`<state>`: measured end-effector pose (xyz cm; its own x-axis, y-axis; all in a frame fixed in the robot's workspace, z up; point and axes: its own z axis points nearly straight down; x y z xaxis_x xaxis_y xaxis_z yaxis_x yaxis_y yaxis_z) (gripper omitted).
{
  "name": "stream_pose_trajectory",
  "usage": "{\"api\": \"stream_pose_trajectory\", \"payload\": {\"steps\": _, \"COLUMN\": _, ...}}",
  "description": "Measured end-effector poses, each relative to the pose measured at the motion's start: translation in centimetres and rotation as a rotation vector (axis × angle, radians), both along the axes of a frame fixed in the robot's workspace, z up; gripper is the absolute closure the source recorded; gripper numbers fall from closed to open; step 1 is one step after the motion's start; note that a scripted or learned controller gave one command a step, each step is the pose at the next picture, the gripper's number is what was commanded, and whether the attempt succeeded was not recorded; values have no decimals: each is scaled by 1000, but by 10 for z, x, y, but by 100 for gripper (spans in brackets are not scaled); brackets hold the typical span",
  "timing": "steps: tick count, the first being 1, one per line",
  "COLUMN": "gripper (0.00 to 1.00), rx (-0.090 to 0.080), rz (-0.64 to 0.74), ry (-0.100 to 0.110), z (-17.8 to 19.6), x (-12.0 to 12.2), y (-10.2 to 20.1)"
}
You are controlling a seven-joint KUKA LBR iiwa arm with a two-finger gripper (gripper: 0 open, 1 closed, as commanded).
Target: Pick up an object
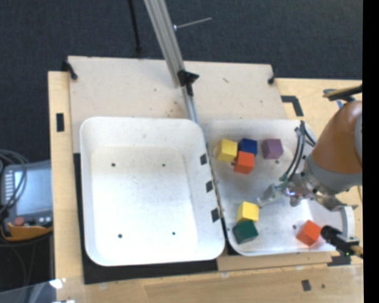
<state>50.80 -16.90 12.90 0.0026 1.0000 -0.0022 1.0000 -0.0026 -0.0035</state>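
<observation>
orange band of the arm [344,147] looms at 3 o'clock; end effector [284,193] low in right bin [290,248], its state indiscernible. yellow cube [247,211] beside it ungrasped; pick still pending.

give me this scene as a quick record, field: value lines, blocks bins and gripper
right bin: holds seven blocks
upper cluster: yellow block, blue block, orange block bunched together
purple block: just right of the cluster
lower pair: second yellow block touching green block
orange block near the front right corner: alone
gripper: low over the right bin, between the two groups
</observation>
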Motion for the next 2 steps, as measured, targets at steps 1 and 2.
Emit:
{"api": "stream_pose_trajectory", "payload": {"steps": 1, "gripper": 0, "rx": -4, "rz": 0, "ry": -9, "z": -31, "x": 1, "y": -3}}
{"api": "stream_pose_trajectory", "payload": {"steps": 2, "gripper": 100, "rx": 0, "rz": -4, "ry": -15, "z": -19, "x": 3, "y": -3}}
